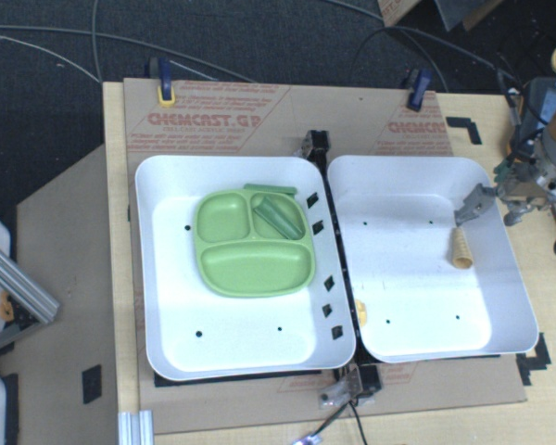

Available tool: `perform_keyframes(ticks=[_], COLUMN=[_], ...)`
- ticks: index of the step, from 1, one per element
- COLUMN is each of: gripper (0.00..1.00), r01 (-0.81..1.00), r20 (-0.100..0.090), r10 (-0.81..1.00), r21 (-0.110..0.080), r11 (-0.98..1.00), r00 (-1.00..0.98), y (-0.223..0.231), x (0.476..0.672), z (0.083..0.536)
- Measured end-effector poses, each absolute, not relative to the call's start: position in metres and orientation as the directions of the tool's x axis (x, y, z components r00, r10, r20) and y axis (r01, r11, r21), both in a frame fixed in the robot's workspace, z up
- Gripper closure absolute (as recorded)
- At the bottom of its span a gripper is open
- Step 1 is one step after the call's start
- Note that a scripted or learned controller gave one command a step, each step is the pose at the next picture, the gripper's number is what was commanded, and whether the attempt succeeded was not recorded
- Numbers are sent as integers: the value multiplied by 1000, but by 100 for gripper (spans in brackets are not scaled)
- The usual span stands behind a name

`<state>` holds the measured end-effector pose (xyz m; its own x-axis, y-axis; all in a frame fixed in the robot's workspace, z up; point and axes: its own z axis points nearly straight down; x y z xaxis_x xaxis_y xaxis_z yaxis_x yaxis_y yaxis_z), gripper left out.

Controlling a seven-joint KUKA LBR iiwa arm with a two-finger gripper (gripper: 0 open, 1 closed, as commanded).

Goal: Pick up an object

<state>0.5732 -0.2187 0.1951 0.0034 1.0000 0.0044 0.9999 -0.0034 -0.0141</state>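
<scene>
Object: a small tan cone [461, 247], like a wafer cone, lies on its side in the right bin [417, 341], near that bin's right wall.
Handling: it looks light, stiff and brittle, likely to roll; best pinched gently across its wider end.
Gripper: the gripper [494, 208] hangs just beyond the cone on its far side, not touching it, its 2 fingers apart with nothing between them.
Left bin: the left bin [232, 341] holds a green divided plate [254, 245].
</scene>
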Motion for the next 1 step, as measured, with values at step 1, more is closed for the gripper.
perform_keyframes(ticks=[1], gripper=[0], r01=[1000], r20=[1], r10=[1000], r21=[0], r11=[0], r00=[0], y=[-218], x=[577], z=[203])
